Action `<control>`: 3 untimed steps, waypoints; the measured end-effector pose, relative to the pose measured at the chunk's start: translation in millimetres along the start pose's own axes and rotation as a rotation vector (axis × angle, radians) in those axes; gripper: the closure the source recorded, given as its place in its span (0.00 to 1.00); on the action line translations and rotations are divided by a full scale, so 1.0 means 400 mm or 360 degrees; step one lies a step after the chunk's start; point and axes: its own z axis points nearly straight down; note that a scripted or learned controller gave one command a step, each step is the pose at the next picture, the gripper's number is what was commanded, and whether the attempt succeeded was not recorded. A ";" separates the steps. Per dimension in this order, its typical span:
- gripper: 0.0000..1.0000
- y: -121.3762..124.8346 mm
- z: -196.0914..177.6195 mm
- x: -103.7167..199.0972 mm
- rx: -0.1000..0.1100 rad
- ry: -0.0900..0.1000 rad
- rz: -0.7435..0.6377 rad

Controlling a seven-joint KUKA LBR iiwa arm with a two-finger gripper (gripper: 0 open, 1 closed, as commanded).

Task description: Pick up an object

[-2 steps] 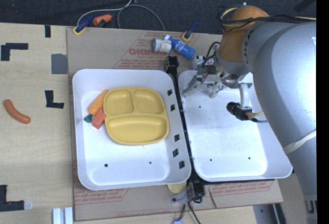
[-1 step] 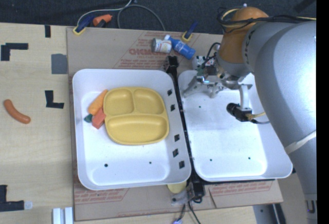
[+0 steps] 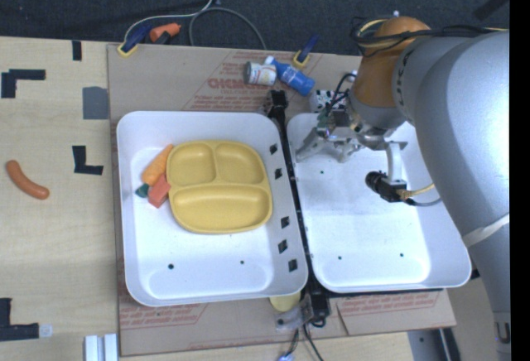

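We saw the arm (image 3: 451,111) reaching in from the right, its orange band (image 3: 383,61) above the wrist, with the gripper (image 3: 330,140) low over the far left corner of the right bin (image 3: 373,256). Whether the pincer was open or closed we could not tell, and we saw nothing in its grasp. A small black part with a cable (image 3: 387,185) hung off the wrist over the middle of that bin.

The objects lay in the left bin (image 3: 207,281), across the divider from the gripper and well apart from it. A yellow divided plate (image 3: 219,185) sat flat near the middle of that bin. Against the plate's left edge lay an orange carrot-like toy (image 3: 156,166), slanted, with a small red piece (image 3: 159,194) and a bit of green just beside it.

Outside the bins, on the cardboard beyond the far rim, lay a blue-and-white bottle (image 3: 281,74) on its side, near the gripper but beyond the bin wall. An orange-handled clamp (image 3: 153,35) gripped the cardboard's far left corner. On the wooden bench to the left lay a toy sausage (image 3: 26,180).
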 end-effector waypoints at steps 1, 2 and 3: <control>0.00 0.018 -0.001 0.002 0.0006 0.0002 -0.0002; 0.00 0.015 0.000 -0.010 0.0002 0.0003 -0.0001; 0.00 0.018 0.001 -0.009 0.0004 0.0001 -0.0001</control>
